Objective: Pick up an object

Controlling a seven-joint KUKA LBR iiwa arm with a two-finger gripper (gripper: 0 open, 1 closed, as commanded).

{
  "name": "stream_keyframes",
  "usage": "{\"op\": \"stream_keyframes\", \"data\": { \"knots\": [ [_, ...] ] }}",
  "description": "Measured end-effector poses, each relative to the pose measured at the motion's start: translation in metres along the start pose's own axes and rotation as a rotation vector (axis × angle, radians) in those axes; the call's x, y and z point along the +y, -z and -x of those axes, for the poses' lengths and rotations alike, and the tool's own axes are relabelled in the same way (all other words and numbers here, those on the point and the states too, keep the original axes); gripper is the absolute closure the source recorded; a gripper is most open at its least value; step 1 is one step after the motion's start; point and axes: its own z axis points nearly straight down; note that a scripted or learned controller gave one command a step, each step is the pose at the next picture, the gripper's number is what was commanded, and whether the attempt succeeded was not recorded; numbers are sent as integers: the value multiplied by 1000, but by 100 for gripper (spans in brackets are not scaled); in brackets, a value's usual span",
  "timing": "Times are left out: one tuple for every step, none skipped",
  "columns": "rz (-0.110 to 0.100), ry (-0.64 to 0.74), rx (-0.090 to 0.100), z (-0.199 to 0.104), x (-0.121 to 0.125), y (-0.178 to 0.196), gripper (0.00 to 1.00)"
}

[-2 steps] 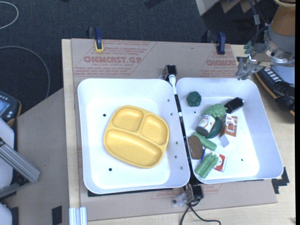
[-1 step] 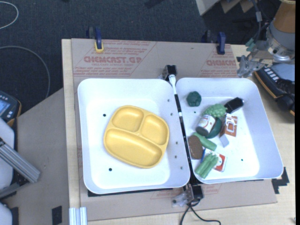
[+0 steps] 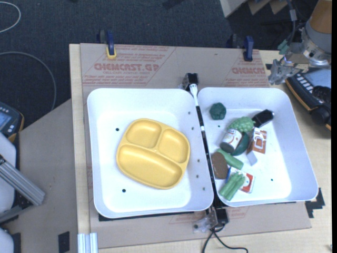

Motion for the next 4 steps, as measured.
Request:
{"op": "stream_keyframes", "data": {
  "knots": [
    [4, 1, -2, 0, 1, 11, 100],
    [7, 2, -4, 1, 2, 21, 100],
    [11, 2, -6, 1, 3, 32, 100],
    [15, 3, -8, 1, 3, 43, 100]
  ]
}}
